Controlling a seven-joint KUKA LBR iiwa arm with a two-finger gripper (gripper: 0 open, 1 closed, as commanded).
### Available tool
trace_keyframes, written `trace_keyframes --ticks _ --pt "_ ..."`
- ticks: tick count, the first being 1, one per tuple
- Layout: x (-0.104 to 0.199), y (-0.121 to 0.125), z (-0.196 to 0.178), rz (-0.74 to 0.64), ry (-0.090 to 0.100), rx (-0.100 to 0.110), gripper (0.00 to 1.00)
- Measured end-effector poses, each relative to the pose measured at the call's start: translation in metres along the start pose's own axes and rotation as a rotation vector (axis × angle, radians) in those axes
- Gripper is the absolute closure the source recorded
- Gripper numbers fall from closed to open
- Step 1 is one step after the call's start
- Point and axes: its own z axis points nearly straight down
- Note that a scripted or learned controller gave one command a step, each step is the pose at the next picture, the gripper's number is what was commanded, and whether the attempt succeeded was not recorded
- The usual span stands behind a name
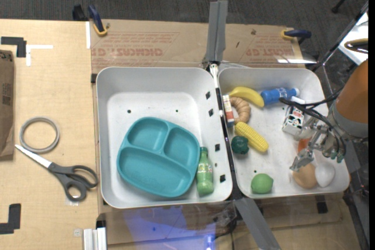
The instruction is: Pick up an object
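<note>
My gripper (303, 159) reaches into the right bin (275, 74) from the right and hovers low over its front right corner. Just below its tip lie a tan egg-shaped object (304, 178) and a white egg-shaped one (324, 175). A small white printed box (293, 121) sits just behind the gripper, and a bit of orange-red shows beside its tip. Further left in this bin are a corn cob (252, 137), a yellow banana (246, 95), a blue bottle (278, 95), a green ball (262, 184) and a dark green ball (239, 145). Nothing is visibly held.
A brown ring-shaped pastry (241, 110) lies by the divider between the bins. The left bin (152, 76) holds a teal divided plate (158, 156) and a green bottle (204, 171). Scissors (61, 173) and a tape roll (39, 134) lie on the bench at left.
</note>
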Motion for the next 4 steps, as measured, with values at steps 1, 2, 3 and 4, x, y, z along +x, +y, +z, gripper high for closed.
trace_keyframes --ticks 1,2,3,4 --pt "-0.0185 -0.0077 0.0094 -0.073 0.001 0.0 0.0" --pt "-0.0136 -0.011 0.0094 -0.113 0.003 0.0 0.0" --pt "-0.0148 -0.0099 -0.0002 -0.115 -0.001 0.0 1.0" --pt "-0.0148 -0.0098 -0.0002 -0.116 -0.001 0.0 0.0"
